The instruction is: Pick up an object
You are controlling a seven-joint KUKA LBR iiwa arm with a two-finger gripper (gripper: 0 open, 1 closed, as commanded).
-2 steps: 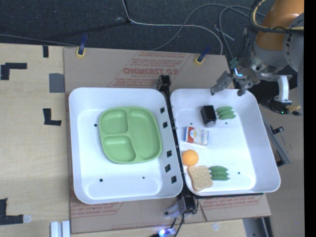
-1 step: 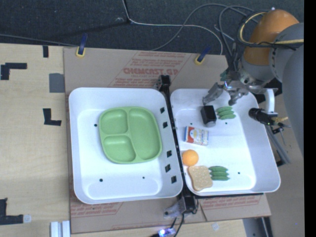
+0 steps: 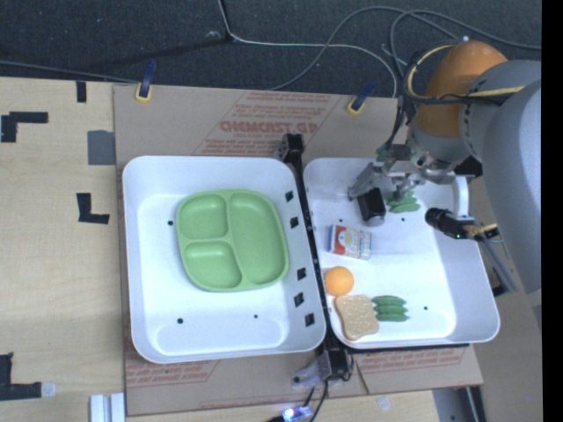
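The arm reaches in from the right, and its tool (image 3: 384,192) hangs low over the far part of the right bin (image 3: 457,319), its dark tip just beside a small green object (image 3: 405,204) that looks like a toy vegetable. Whether the tool is wide or narrow I cannot tell from this angle, and nothing can be seen gripped in it, so by my judgement the pick is not yet done. The green piece seems to lie on the bin floor, touching or nearly touching the tool. Nearer in the same bin lie a small printed carton (image 3: 351,241), an orange ball (image 3: 339,280), a slice of toy bread (image 3: 356,316) and a green pea pod (image 3: 391,307) just right of the bread. The left bin (image 3: 145,323) holds a green divided plate (image 3: 232,239). What is left, as I read it: closing on one object and lifting it clear.
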